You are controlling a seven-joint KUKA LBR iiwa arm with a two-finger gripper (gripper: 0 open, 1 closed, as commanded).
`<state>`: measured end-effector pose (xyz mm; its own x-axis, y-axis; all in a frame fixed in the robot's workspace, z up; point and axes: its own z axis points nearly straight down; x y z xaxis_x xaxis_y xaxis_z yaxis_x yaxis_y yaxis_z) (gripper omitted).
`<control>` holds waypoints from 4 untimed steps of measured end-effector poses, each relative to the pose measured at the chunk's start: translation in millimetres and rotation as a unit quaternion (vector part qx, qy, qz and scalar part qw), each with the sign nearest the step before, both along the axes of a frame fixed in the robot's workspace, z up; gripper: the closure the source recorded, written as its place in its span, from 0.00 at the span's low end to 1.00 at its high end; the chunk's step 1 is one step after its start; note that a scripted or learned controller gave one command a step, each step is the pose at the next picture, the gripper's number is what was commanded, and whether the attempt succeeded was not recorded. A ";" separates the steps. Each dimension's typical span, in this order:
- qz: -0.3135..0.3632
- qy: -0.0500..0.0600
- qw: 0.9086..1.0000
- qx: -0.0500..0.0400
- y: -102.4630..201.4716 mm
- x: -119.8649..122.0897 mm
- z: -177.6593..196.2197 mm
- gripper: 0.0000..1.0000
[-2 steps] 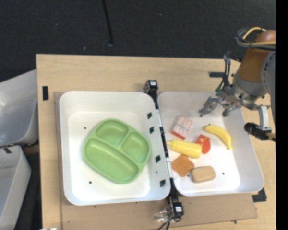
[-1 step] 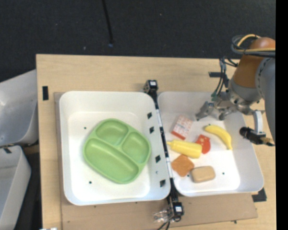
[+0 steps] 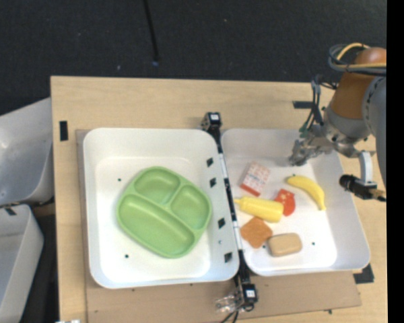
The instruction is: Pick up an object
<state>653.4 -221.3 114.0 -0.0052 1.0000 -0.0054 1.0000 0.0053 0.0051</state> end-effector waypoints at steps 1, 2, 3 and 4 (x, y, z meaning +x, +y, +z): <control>-0.001 -0.001 1.000 0.001 6.9 7.4 57.2 1.00; 0.000 -0.001 1.000 0.001 -0.3 12.1 120.3 1.00; 0.001 -0.002 1.000 0.001 -2.0 13.2 175.9 1.00; 0.001 0.002 1.000 0.003 59.6 17.6 170.7 1.00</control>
